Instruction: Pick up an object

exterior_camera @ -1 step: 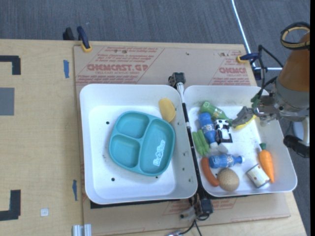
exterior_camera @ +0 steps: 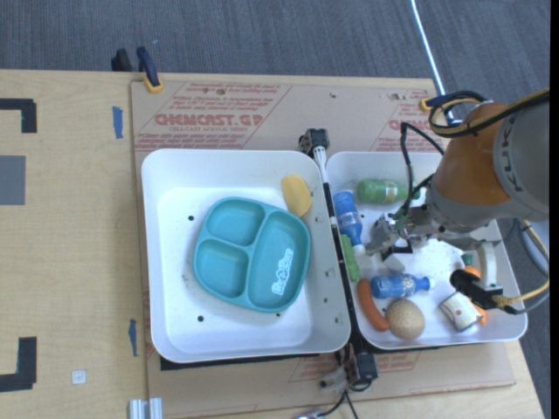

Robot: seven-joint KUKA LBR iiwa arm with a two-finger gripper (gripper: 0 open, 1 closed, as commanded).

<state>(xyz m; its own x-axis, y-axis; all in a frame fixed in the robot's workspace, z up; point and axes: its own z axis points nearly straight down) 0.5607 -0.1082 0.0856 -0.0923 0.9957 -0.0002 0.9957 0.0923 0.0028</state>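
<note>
Out on the left, the tan worktop with black marks and bits of blue tape. Moving in, the left bin carries a teal divided plate, three compartments, lying flat and turned a little askew. Just beside its upper right corner, a yellow lemon-like piece sits against the bin's right wall.

Across the divider now, into the right bin, and it's crowded. A blue bottle lies along the left wall, something thin and green just below it. Up top, a green bottle on its side. Toward the front, an orange-red sausage shape, a tan egg-like ball touching it, and a small clear bottle with a blue label and cap just above the ball.

The gripper is down in the bin's middle, above that small bottle. Whether the fingers are spread or closed, I cannot tell. Behind it, the orange band of the arm. Far right, a white block with an orange end.
</note>
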